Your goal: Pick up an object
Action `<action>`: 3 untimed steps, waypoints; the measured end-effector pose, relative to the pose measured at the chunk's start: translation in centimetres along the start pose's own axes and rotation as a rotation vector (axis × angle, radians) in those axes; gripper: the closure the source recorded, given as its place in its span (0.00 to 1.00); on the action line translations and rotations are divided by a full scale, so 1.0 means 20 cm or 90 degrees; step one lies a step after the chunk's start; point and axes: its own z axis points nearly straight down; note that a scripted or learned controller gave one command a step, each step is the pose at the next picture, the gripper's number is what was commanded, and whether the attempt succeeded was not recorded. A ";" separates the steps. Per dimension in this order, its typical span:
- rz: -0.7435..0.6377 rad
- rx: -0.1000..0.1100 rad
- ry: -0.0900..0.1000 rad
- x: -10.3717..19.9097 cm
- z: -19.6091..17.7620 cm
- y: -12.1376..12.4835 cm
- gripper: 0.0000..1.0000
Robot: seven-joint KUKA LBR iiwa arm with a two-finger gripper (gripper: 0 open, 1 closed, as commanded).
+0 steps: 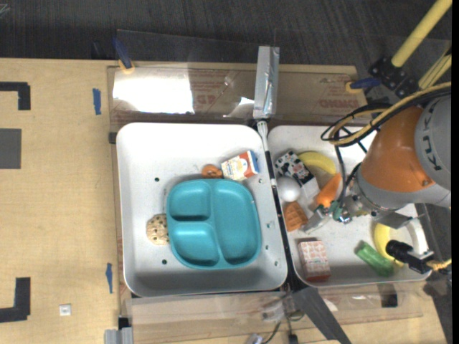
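Observation:
My gripper (343,211) hangs low over the right bin (337,269), under the arm's orange band, close to the lower right side of an orange carrot (328,190). Left of it lie a white ball (289,189) and a brown pastry (294,216). A black-and-white cow-patterned item (292,166) and a yellow banana (318,162) sit at the bin's far side. A pink box (313,257) lies near the front wall. A green item (374,257) and a second yellow piece (386,233) lie to the gripper's right.
The left bin (136,192) holds a teal divided plate (213,221), a cookie (157,228), a small carton (239,166) and a small orange item (210,170). A wall divides the two bins (276,213). Cables and a yellow pole (423,27) stand at the back right.

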 end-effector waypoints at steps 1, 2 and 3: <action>0.172 0.001 0.001 -0.05 0.00 0.22 0.00; 0.252 0.002 0.001 -0.06 -0.31 0.30 0.00; 0.289 -0.018 -0.002 -0.25 -0.13 0.46 0.00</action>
